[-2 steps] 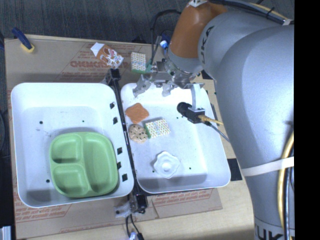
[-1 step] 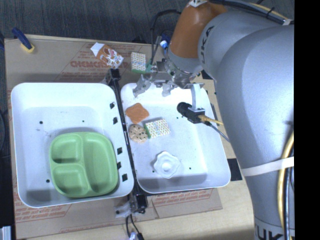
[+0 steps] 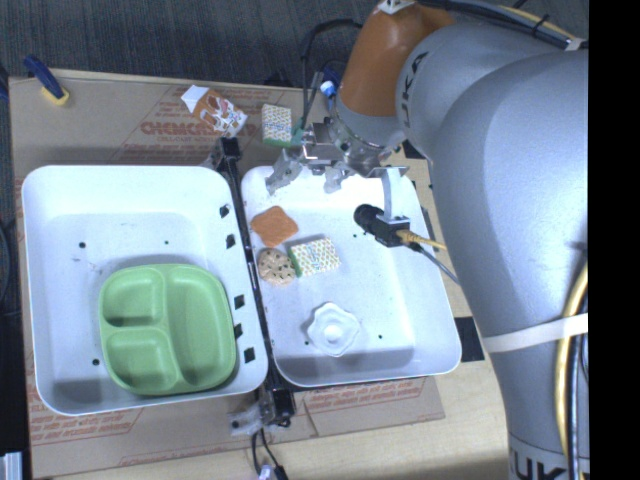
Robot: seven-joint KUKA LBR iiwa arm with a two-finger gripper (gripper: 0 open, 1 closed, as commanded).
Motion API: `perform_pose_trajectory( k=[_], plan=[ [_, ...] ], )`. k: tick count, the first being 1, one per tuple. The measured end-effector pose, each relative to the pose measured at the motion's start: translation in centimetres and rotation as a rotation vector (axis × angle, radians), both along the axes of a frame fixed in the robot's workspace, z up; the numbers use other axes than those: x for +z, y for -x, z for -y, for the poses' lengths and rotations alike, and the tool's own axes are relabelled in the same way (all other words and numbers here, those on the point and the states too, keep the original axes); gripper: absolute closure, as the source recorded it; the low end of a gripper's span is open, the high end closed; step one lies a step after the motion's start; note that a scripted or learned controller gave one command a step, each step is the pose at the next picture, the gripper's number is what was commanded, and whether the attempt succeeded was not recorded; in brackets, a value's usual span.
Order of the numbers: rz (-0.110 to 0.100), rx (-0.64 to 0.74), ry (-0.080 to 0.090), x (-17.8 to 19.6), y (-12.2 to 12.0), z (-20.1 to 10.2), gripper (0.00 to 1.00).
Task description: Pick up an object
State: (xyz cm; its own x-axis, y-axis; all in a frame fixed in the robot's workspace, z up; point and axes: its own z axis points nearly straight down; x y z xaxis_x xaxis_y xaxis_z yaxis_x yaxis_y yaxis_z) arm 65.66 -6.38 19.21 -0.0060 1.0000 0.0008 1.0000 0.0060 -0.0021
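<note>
Nearest the lens stands the arm point(image 3: 500, 218), its grey casing bulking over the view's right side and its orange band point(image 3: 385, 53) bent down toward the far end of the right bin point(image 3: 440, 343).

Landmark for all positions: the orange wedge point(image 3: 273, 226) lying flat in that bin.

- The gripper point(image 3: 310, 175) hangs just beyond the wedge, toward the far rim. Its two fingers stand apart with nothing between them. Judgement: it is poised above the contents, with no grasp made.
- A round biscuit point(image 3: 275, 265) lies just on the near side of the wedge. A patterned block point(image 3: 315, 256) lies against the biscuit, on the side toward the arm.
- A white fluted cup point(image 3: 332, 328) sits well nearer than the wedge, apart from the others.
- Task object: none is specified. The wedge lies closest to the gripper and is judged the likeliest candidate.
- A green divided plate point(image 3: 165, 326) lies in the left bin point(image 3: 40, 208), across the divider from the wedge, well out of the gripper's way.

Surface: both bins rest on printed cardboard point(image 3: 150, 128). Beyond the wedge, outside the bins, lie a crumpled packet point(image 3: 215, 111) and a small patterned square point(image 3: 277, 123). Dark flooring point(image 3: 150, 18) lies beyond the cardboard.
</note>
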Motion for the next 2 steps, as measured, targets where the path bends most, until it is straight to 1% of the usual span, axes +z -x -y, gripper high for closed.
perform_pose_trajectory(
  k=[2],
  plan=[
    [0.0, 0.0, 0.0, 0.0, 0.0, 0.0, 0.0]
  ],
)
